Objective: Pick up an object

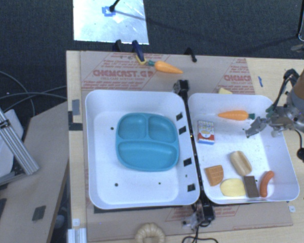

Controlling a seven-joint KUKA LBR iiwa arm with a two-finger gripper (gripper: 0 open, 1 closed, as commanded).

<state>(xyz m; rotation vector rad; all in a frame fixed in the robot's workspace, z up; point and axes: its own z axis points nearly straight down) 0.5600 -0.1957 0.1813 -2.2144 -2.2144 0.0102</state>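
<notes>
Over the right bin (289,158), my gripper (266,126) hangs with its jaws spread and nothing between them. The toy carrot (235,115) lies on the bin floor just beside my fingertips, to their left, untouched.

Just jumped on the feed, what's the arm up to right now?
The grey arm's two-finger gripper is over the right white bin, beside the leafy end of the orange toy carrot, with nothing between its fingers. The other toy foods lie in that bin; the blue divided plate sits in the left white bin.
</notes>
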